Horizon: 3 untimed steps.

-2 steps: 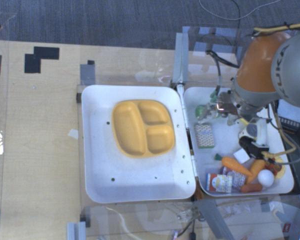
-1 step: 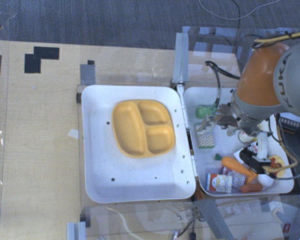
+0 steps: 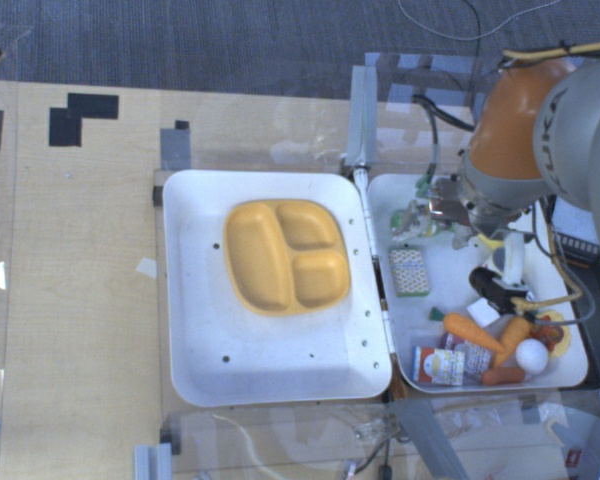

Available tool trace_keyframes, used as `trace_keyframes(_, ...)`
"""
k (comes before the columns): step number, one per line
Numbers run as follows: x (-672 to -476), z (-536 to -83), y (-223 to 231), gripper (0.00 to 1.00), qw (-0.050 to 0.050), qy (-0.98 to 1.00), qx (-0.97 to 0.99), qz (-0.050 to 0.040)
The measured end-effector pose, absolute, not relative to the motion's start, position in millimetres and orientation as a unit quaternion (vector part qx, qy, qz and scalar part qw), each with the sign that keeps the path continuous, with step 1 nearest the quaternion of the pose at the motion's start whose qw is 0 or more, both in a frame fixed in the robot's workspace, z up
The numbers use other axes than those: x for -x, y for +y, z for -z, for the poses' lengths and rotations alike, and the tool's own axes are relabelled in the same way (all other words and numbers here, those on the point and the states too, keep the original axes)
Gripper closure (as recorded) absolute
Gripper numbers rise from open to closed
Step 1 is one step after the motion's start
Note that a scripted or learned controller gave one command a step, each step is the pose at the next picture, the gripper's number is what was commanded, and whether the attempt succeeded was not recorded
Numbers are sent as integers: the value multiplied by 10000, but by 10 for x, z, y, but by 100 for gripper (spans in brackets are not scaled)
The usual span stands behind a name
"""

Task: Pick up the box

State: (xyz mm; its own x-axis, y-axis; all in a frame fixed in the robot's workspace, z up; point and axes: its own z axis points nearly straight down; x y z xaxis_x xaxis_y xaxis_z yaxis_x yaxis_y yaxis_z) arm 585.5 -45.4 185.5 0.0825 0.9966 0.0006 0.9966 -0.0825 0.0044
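From the overhead camera, the arm reaches in from the right over the right bin (image 3: 578, 368), its claw (image 3: 427, 215) low near that bin's far left corner; whether it is apart or together cannot be told. The box (image 3: 444, 364) lies on its side at the bin's near edge, touching a carrot (image 3: 473, 332) and beside a white egg (image 3: 531, 356). The left bin (image 3: 195, 348) holds a yellow divided tray (image 3: 283, 255).

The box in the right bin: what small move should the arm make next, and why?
Probably shift toward the near edge and descend. The pincer hovers at the bin's far end, while the box lies at the near edge, beside a carrot and an egg.
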Motion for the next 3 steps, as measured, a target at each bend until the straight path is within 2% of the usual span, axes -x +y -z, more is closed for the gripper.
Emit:
trace_keyframes(1,-5445,-947,-884,0,72,7344,-6787,-84)
trace_keyframes(2,-5485,-1085,-875,100,117,7355,-6773,-121)
trace_keyframes(3,-5316,-1861,-740,100,30,8113,-5846,-22)
